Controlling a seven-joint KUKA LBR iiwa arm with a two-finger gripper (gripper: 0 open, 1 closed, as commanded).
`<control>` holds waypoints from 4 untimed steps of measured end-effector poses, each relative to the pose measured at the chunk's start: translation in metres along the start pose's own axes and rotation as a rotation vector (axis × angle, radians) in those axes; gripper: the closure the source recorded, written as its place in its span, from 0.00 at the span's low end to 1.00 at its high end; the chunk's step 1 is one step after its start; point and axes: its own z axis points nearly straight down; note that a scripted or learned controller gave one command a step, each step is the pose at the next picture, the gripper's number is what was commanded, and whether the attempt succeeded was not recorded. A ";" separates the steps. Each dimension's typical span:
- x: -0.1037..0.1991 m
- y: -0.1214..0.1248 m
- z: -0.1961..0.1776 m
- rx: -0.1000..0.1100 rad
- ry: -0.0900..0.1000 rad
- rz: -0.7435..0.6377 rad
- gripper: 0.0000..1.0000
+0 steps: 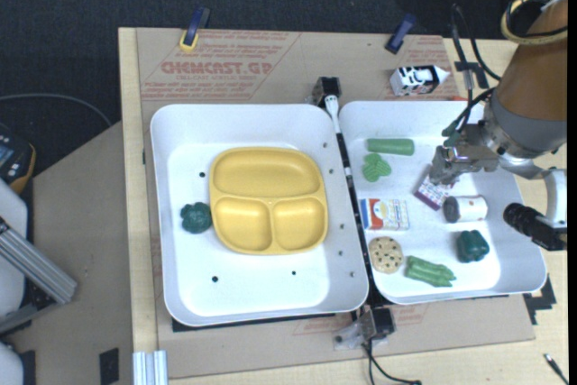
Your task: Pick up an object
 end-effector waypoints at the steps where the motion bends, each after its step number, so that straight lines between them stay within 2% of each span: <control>1: 0.028 0.035 0.006 0.000 0.000 0.001 1.00; 2: 0.074 0.074 -0.006 -0.002 0.001 -0.001 1.00; 3: 0.076 0.071 0.003 0.007 0.001 0.004 1.00; 4: 0.068 0.075 -0.003 0.001 -0.001 0.005 1.00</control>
